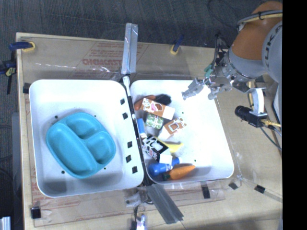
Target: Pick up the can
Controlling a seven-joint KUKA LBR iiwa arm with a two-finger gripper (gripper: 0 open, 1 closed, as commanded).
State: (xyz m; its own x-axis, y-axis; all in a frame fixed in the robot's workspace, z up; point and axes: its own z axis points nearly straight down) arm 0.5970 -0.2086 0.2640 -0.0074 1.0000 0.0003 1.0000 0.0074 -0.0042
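Note:
What looks like the can (153, 121), small with a green and white label, lies in the pile at the left side of the right bin (211, 143), among cartons. My gripper (201, 91) hangs over the bin's back right part, up and to the right of the can and well apart from it. Its fingers (191, 89) are spread open with nothing between them.
Around the can lie a brown and white carton (159, 108), a small carton (175, 126), a black and white carton (153, 147), a blue bottle (160, 167) and an orange carrot (182, 171). The left bin (43, 92) holds a blue divided plate (79, 145).

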